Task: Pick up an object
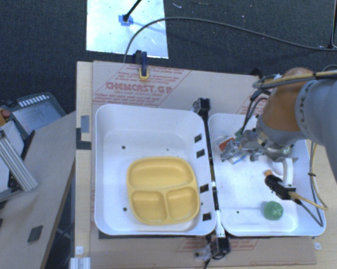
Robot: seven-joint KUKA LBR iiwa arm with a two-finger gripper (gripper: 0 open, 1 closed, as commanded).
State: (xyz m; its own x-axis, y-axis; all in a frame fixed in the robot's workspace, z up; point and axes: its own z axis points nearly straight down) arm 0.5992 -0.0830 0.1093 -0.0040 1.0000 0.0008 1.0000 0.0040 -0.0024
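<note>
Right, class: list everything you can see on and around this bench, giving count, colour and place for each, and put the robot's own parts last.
left bin: one, white, on the bench's left half
right bin: one, white, right beside the left bin
divided tray: one, yellow, three compartments, in the left bin toward its near side
round object: one, green, in the right bin near its near right corner
board: one, pale brown with red lettering, under both bins
clamp: one, yellow and black, on the board's far edge
metal sheet: one, silvery, on the dark floor beyond the bench
arm: one, grey with an orange band, reaching in from the right
gripper: one, metallic, over the right bin's far left part
</note>
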